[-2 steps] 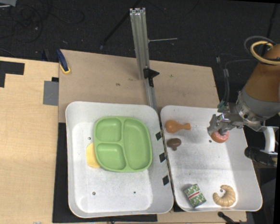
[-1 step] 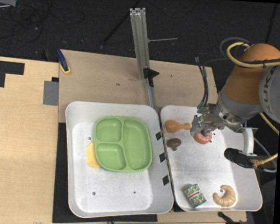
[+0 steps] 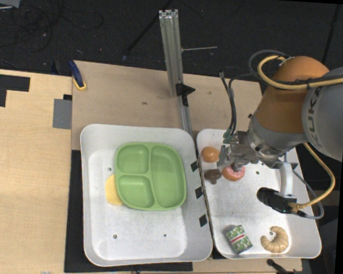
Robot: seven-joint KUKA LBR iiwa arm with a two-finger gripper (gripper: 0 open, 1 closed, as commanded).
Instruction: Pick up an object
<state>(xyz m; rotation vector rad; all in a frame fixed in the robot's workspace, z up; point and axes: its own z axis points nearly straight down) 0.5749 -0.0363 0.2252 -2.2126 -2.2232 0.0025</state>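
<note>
My gripper hangs over the upper left part of the right bin. It is directly above a pink ring-shaped object and hides that object's top. A small brown object lies just left of the pink one. An orange ball sits near the bin's upper left corner. At the bin's front lie a green box and a tan croissant.
The left bin holds a green divided plate with a yellow object sticking out from under its left side. A metal post rises behind the bins. A black cable connector hangs over the right bin.
</note>
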